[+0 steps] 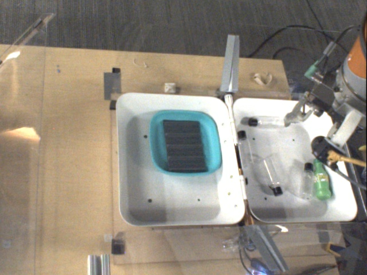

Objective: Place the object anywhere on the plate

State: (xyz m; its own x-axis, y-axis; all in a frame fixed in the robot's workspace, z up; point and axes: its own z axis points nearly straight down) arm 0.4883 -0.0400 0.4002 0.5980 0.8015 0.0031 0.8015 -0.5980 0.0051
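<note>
Camera view looks down on a wooden bench (57, 182) bearing two white bins. The left bin (132, 205) holds a teal plate (213, 148), and a black ridged block (184, 146) lies flat in the plate's middle, well inside its rim. The arm (352, 67) enters from the right, with its gripper (296, 114) above the far edge of the right bin (287, 209); I cannot tell how wide it stands. In that bin, a green bottle (321, 183) lies near the right wall, a clear tube (269, 173) near the middle, and another tube (264, 121) at the far wall.
</note>
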